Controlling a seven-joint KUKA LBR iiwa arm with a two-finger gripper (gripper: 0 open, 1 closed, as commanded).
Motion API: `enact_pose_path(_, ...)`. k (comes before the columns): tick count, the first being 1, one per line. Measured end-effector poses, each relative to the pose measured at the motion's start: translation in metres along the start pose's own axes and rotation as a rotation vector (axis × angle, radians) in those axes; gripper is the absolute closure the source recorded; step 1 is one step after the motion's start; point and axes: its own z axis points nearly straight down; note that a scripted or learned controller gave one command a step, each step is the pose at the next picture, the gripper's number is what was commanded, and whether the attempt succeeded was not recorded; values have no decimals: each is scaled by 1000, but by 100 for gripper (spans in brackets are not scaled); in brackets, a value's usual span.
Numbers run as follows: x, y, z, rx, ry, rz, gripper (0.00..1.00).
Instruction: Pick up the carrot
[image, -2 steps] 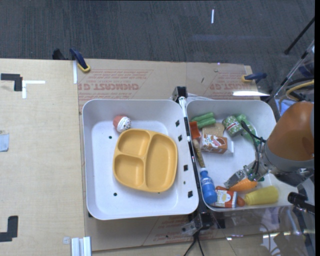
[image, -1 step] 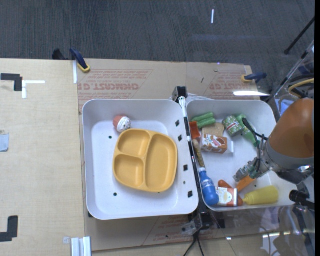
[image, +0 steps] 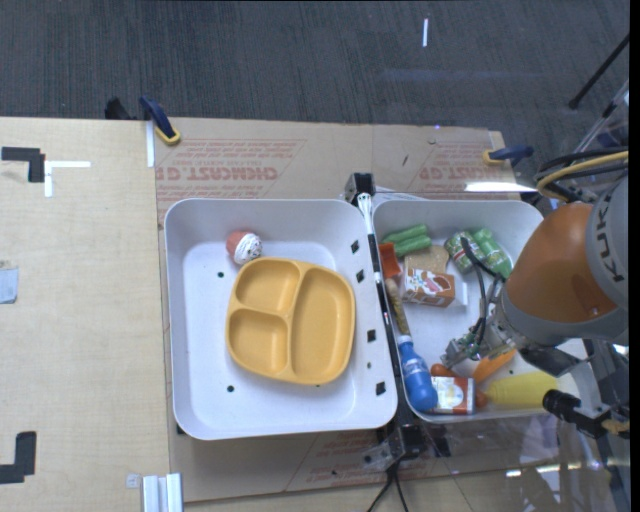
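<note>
The carrot (image: 497, 363) is a short orange piece lying in the lower right part of the right bin (image: 455, 212), partly under the arm. My gripper (image: 468, 348) is lowered into that bin, its tip just left of the carrot and touching or nearly touching it. The orange band of the arm (image: 560, 265) hangs above and hides the bin's right side. The view does not show the carrot held.
Around the gripper lie a yellow piece (image: 522, 388), a red packet (image: 453, 393), a blue bottle (image: 414, 376), a brown box (image: 429, 286) and green items (image: 408, 240) (image: 482, 250). The left bin (image: 190, 330) holds a yellow divided plate (image: 292, 320) and a small ball (image: 244, 246).
</note>
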Motion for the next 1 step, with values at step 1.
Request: enact_pose_path(1,-34,-12,-2,-1,-3,-258,100)
